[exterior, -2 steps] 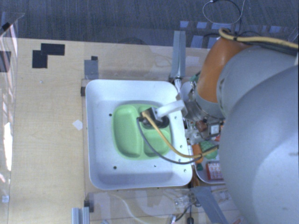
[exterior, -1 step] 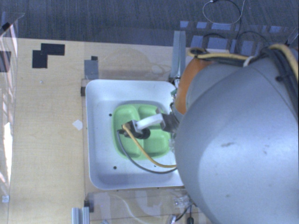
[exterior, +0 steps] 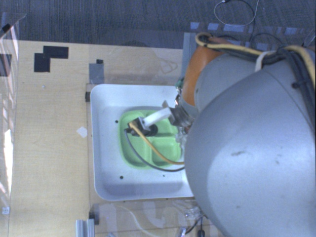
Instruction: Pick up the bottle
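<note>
The gripper [exterior: 180, 125] hangs low over the near edge of a white bin [exterior: 106, 132], mostly hidden under the bulk of the grey arm [exterior: 252, 152]. Whether it is open or closed, and whether it has hold of anything, I cannot tell. Just beside it, on the side away from the arm, lies a green dish [exterior: 136, 149] with raised dividers. It reaches in under the gripper.

I cannot make out a bottle for certain. If one lies here, it is most likely under the gripper or the arm.

As a judgement only, a bottle of this kind should be light and stiff, with a smooth round wall that slips and rolls easily. The best hold would be across the middle of the body, square to its length, closing gently so it does not squirt out sideways against the dish's ridges.
</note>
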### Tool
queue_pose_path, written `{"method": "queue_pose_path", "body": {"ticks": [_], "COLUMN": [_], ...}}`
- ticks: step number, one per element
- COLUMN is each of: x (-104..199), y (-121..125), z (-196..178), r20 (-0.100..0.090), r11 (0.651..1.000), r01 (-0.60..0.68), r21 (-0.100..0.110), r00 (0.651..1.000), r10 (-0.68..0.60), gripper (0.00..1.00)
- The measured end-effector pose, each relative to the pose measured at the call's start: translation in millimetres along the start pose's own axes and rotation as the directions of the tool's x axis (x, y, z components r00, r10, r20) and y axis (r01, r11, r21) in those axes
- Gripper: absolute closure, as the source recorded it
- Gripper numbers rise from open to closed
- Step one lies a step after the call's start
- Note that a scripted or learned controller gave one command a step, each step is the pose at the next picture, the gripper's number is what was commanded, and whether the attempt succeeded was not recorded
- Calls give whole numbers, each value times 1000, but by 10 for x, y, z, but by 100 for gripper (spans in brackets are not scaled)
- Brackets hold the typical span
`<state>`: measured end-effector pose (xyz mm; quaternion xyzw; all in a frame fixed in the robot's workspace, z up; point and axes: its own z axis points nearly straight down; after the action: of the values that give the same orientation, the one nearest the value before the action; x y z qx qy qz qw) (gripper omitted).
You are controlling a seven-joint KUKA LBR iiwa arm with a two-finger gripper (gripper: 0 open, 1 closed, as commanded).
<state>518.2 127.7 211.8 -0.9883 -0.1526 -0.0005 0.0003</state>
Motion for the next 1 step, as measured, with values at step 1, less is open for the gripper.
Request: {"method": "queue_pose_path", "body": {"ticks": [1], "x": [-204], "y": [-375], "z": [-25], "r20": [-1], "r11": [995], "r01": [-104], "r21": [1], "r00": [995], "r10": [104], "gripper": [100]}}
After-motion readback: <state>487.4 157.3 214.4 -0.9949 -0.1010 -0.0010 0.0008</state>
